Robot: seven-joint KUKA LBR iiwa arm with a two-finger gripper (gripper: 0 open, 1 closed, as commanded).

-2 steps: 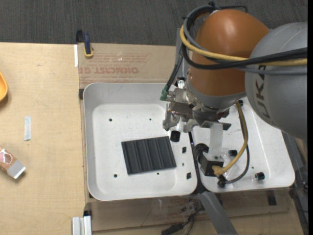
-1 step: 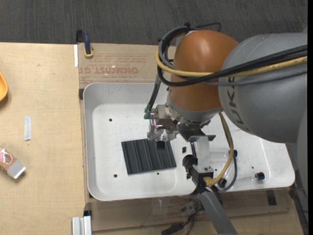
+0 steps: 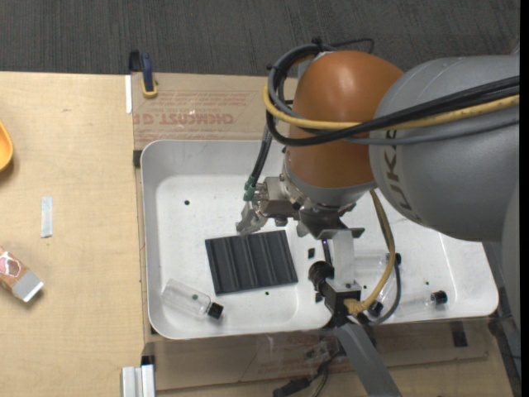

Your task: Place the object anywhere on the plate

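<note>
Just beside the dark ribbed plate (image 3: 250,261) lies a clear, black-capped bottle (image 3: 188,298); how the pincer (image 3: 253,219) stands I cannot tell.

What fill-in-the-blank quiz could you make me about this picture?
The dark ribbed plate lies flat in a ___ bin.
The clear bottle by the plate's lower-left corner has a ___ cap.
The arm reaching over the bin has a rounded band coloured ___.
Missing words: white; black; orange.
</note>
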